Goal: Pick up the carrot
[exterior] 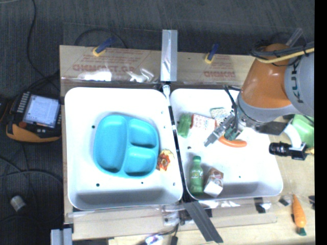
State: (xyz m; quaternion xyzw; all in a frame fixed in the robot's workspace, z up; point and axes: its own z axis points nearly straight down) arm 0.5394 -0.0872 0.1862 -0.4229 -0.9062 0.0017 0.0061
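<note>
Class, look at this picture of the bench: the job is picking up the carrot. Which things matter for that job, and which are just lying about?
Belongs to the job:
carrot in the right bin
gripper, right beside the carrot

Just lying about:
blue tray in the left bin
green bottle
small carton

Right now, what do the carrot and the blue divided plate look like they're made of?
The carrot looks like moulded plastic: uniform orange, smooth, with a slight sheen, probably a toy. The blue divided plate also looks like plastic: a single flat turquoise colour, rounded moulded compartments, matte to softly glossy. Neither can be confirmed by look alone.
</note>
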